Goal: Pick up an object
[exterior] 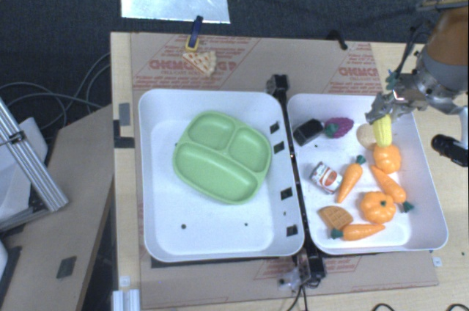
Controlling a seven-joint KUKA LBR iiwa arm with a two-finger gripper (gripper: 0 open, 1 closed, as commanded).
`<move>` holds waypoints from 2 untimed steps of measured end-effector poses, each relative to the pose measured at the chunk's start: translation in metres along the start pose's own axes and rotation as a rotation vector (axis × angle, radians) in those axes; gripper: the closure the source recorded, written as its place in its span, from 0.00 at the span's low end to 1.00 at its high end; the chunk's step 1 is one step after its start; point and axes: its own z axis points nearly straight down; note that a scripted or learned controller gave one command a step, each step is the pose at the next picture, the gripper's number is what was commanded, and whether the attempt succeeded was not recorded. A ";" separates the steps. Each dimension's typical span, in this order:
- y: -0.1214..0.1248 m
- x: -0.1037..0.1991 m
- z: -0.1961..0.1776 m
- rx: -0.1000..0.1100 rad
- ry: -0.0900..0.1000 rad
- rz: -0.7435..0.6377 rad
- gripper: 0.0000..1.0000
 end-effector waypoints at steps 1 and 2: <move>0.002 0.057 0.009 0.003 0.002 -0.002 1.00; 0.011 0.089 -0.008 0.002 0.001 0.000 1.00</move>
